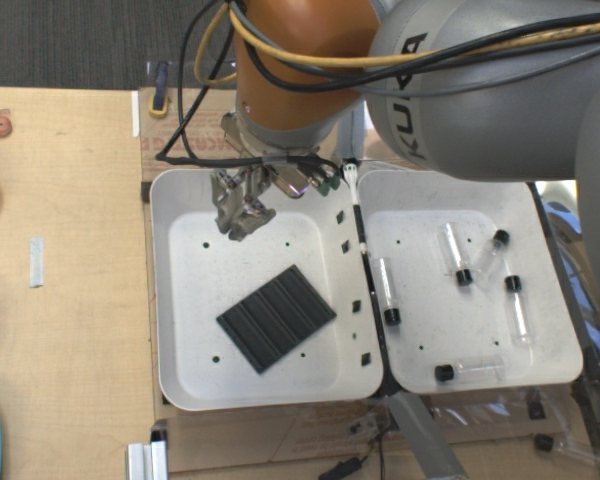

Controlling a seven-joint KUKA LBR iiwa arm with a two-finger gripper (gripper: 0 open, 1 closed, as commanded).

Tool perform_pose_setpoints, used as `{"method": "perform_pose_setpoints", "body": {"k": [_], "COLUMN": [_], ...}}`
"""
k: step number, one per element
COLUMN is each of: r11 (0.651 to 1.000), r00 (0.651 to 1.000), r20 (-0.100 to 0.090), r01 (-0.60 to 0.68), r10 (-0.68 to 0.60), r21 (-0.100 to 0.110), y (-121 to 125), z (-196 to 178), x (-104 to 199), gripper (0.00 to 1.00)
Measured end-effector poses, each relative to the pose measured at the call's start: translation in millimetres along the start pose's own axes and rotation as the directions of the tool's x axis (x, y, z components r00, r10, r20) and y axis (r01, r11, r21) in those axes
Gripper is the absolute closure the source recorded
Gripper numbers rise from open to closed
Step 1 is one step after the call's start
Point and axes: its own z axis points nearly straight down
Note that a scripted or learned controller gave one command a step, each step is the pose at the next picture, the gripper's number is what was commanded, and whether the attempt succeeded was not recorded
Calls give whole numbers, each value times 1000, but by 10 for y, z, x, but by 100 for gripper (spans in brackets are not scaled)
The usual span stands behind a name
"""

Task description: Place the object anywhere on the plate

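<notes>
1. Arm (pixel 450 68): grey, with an orange band above the wrist; reached in from the right and hung over the far part of the left bin; cables looped around the band.
2. Bench (pixel 60 268): pale wood surface to the left of the bins.
3. Left bin (pixel 170 368): shallow, white; held the plate and, above its far part, the gripper.
4. Right bin (pixel 555 353): shallow, white; touched the left bin along their shared edge; held the tubes.
5. Plate (pixel 276 318): dark, ribbed, rectangular; lay flat and turned at a slant in the middle of the left bin, towards its near side.
6. Gripper (pixel 242 213): metal, pointed down over the far part of the left bin, beyond the plate and apart from it; whether the claw stood apart or together could not be told; nothing seen between its tips.
7. Tubes (pixel 452 253): several, clear with black caps; scattered across the right bin, one (pixel 388 293) lying along its left wall; all well apart from the plate.
</notes>
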Motion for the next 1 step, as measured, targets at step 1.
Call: {"method": "perform_pose_setpoints", "body": {"k": [1], "r11": [989], "r00": [989], "r20": [-1], "r01": [146], "r10": [-146], "r21": [0], "y": [174], "z": [325], "x": [293], "gripper": [100]}}
